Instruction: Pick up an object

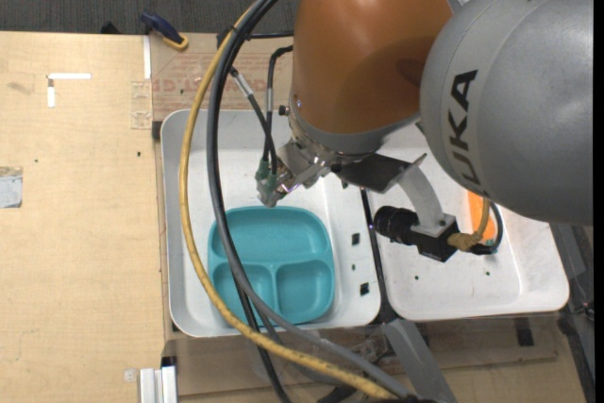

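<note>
Above the teal divided tray [274, 274] in the left bin [189, 203], the claw [269, 189] hangs near the tray's far edge; grip state cannot be told.

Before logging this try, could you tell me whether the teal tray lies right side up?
Right side up: the teal tray lies flat in the left bin, compartments facing up.
</note>
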You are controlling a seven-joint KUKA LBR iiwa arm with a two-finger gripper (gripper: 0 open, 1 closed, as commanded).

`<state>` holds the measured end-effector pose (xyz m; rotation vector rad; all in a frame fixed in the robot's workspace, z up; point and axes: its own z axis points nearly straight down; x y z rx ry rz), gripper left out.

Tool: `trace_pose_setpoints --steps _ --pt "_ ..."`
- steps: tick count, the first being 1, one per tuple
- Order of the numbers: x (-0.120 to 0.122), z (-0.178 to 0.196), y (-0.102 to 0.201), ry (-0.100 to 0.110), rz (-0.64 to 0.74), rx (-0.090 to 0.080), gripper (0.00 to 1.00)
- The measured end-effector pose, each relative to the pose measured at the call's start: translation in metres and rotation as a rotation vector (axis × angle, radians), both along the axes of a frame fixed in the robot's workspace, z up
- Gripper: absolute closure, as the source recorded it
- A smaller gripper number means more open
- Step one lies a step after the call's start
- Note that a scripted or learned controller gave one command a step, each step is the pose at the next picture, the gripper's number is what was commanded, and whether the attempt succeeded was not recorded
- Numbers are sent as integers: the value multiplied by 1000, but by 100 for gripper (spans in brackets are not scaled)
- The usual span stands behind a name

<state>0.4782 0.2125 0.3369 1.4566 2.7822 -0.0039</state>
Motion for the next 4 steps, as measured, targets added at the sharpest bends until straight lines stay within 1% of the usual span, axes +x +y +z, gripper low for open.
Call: trace_pose_setpoints --steps 1,2,3,4 --pt "-1 -168 4 3 325 0 100" --pt "6 -234 18 -20 -184 13 100" --pt "11 -235 -93 -40 52 10 100" --pt "-1 -121 -33 0 -467 -2 100"
